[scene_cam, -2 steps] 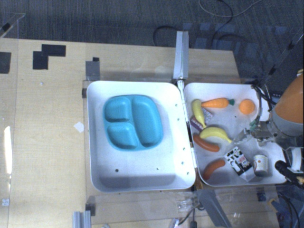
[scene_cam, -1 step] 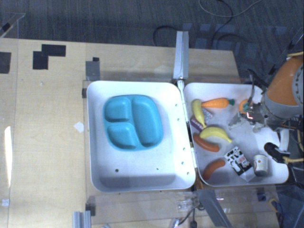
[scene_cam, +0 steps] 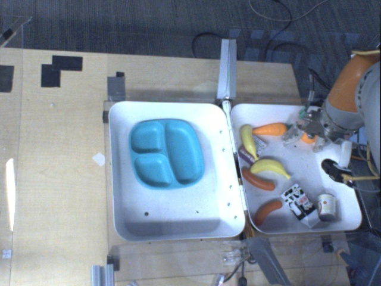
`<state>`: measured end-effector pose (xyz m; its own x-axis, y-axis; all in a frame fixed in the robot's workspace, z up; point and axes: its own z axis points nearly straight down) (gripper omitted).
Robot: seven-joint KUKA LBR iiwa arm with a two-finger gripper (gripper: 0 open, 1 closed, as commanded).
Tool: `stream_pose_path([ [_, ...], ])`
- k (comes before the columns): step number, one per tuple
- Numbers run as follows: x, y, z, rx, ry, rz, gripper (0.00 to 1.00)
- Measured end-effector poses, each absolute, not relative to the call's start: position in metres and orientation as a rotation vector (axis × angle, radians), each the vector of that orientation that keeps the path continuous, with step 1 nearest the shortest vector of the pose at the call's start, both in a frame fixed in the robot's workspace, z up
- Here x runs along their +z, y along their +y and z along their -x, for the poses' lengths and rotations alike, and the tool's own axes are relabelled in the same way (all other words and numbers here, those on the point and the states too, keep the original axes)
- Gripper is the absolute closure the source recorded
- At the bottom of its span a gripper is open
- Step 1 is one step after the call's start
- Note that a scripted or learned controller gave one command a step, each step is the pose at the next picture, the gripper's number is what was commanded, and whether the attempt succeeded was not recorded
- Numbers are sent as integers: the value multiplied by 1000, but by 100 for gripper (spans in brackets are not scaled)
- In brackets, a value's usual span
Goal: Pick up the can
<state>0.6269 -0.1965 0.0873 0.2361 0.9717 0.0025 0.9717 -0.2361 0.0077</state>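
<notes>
The can (scene_cam: 326, 206) is small and pale, lying on its side in the front right corner of the right bin (scene_cam: 351, 222), next to a black-and-white box (scene_cam: 297, 201). My gripper (scene_cam: 299, 133) hangs over the back right part of the same bin, by the right end of an orange carrot (scene_cam: 271, 130). It is well behind the can and apart from it. A small orange piece (scene_cam: 307, 139) shows just below the gripper.
The right bin also holds two yellow bananas (scene_cam: 271, 168) (scene_cam: 247, 140), a purple item (scene_cam: 245, 157) and two reddish sausages (scene_cam: 259, 181) (scene_cam: 267, 210). A blue divided plate (scene_cam: 166, 152) lies in the left bin (scene_cam: 178, 228). A metal post (scene_cam: 227, 70) stands behind the bins.
</notes>
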Motion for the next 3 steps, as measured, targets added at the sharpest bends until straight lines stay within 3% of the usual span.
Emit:
stream_pose_path([
  [1, 89, -176, -551, 13, 1509, -2748, 0],
  [2, 104, -195, -615, 5, 1306, -2854, 0],
  [3, 88, -175, -569, 11, 1335, -2838, 0],
])
